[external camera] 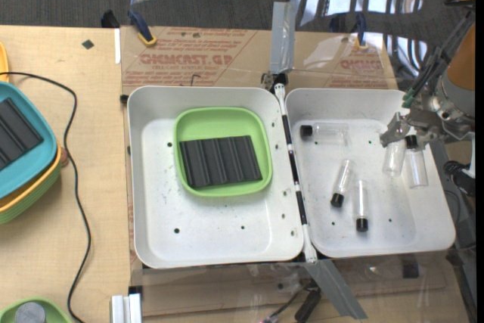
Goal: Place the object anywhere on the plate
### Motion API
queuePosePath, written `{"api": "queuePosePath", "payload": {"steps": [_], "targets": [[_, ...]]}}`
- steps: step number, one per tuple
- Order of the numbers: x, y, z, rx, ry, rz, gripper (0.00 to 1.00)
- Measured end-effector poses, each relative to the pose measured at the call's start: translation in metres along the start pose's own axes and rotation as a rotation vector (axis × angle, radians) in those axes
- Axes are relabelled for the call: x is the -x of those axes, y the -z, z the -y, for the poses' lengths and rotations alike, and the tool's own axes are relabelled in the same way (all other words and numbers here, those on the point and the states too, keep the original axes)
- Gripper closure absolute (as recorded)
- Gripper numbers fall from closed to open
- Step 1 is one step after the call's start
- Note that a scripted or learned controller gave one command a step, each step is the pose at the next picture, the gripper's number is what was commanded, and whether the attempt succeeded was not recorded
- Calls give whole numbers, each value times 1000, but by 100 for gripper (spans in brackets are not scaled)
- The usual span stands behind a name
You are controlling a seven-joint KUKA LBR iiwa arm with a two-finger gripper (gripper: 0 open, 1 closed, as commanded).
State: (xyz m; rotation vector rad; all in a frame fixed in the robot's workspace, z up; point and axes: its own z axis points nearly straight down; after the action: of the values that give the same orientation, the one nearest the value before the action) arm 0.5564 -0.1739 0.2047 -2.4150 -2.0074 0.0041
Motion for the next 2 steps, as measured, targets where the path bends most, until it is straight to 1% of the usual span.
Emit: {"api": "queuePosePath", "payload": {"steps": [1, 2], "targets": [[0, 0, 0, 0, 0, 0, 0], [42, 42, 9, 2, -111, 1, 0]]}}
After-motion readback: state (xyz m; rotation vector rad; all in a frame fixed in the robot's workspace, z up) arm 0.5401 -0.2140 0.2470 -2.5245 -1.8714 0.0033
